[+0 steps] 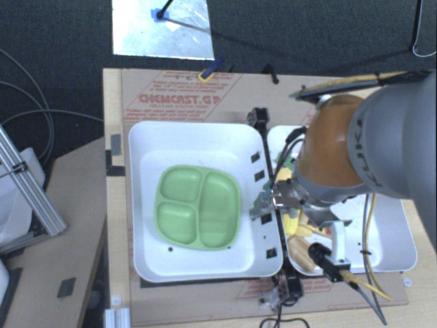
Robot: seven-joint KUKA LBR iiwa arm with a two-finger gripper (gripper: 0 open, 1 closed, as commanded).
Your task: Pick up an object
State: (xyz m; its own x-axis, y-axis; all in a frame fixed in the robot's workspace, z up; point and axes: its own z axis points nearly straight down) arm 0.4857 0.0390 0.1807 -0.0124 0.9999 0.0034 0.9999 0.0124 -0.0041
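Reaching in from 3 o'clock, arm (369, 142) hangs over right bin (403, 251), orange band above wrist. Gripper (300, 217) sits low at bin's 9 o'clock edge; grip state: cannot tell. Yellow object (292, 223) lies just beside gripper. Green divided plate (198, 207) rests mid left bin (147, 149), well apart, at 9 o'clock.

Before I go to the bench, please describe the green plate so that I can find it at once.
Look at the two shallow white bins on the bench and take the left bin, the one away from the arm. The green plate lies flat near its middle. It is the one pale green thing there, rounded and divided into three compartments.
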